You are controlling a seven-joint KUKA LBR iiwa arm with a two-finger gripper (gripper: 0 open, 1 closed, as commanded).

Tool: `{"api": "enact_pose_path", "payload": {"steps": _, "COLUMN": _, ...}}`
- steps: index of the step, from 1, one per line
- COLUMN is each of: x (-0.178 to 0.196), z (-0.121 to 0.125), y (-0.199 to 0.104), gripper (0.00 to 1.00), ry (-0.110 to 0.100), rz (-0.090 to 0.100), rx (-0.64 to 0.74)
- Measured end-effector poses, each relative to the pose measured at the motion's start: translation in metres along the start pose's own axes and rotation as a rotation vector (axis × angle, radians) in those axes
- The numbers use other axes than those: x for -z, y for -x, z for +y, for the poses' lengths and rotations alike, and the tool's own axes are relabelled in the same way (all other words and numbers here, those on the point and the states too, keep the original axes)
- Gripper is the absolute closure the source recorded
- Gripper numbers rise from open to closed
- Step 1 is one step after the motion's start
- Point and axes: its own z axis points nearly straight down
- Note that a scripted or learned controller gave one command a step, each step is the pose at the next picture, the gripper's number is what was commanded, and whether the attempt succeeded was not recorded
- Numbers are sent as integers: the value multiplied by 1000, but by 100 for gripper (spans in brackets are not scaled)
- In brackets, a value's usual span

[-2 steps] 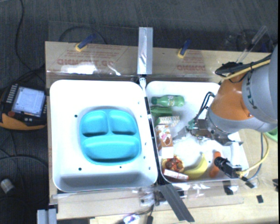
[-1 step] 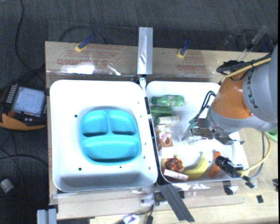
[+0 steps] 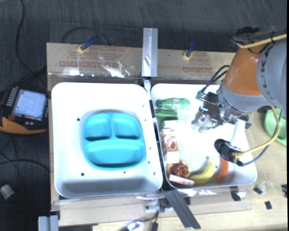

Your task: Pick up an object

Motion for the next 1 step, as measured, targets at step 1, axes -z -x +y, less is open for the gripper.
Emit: {"api": "enact_pose_path", "payload": {"steps": 1, "x": 62, "z": 48, "y": -34, "gripper": 100, "ry": 1, "rz": -1, "rx": -271}}
